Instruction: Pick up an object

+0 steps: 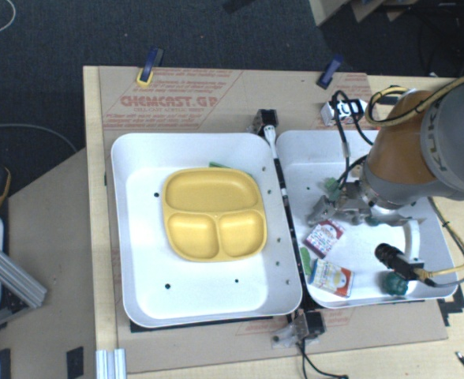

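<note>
A fixed camera looks down aslant on the pale brown bench board (216,101); it sits back enough to frame the left shallow white plastic bin (137,279) and the right white bin (304,155) whole; my grey, orange-banded arm (421,152) enters from the right.

Bulky grey arm (455,129) with a broad orange band (398,155), thin black cables (344,144), a small metallic pincer (338,206)

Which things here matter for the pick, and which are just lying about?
For the pick: gripper; red-and-white packet; colourful packet; right bin.
Lying about: yellow divided plate; left bin; blue clamp.
</note>
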Controlling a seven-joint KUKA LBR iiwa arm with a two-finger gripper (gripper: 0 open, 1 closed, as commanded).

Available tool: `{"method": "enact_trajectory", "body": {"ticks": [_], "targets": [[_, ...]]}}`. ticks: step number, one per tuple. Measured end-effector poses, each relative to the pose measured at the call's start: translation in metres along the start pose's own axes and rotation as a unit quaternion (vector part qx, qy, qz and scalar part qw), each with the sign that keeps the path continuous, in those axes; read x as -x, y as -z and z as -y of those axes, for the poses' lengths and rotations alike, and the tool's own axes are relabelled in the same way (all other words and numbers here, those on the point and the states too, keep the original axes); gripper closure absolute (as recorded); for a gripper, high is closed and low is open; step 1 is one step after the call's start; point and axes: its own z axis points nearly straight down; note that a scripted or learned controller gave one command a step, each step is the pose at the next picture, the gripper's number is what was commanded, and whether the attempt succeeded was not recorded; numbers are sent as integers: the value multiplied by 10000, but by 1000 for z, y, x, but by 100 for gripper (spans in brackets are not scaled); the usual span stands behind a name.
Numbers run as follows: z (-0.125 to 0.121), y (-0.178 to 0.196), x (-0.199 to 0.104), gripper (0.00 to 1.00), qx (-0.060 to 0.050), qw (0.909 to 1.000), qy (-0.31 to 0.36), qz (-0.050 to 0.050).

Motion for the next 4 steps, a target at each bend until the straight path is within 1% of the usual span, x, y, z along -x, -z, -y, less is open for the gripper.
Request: {"method": "enact_trajectory", "body": {"ticks": [1, 2, 3, 4], "targets": [[-1, 12, 0, 100, 26, 10000, -8, 6], [6, 69, 6, 100, 66, 10000, -5, 22], [8, 127, 15, 100, 70, 10000, -4, 24], [7, 143, 15, 100, 56, 10000, 5, 19]]}}
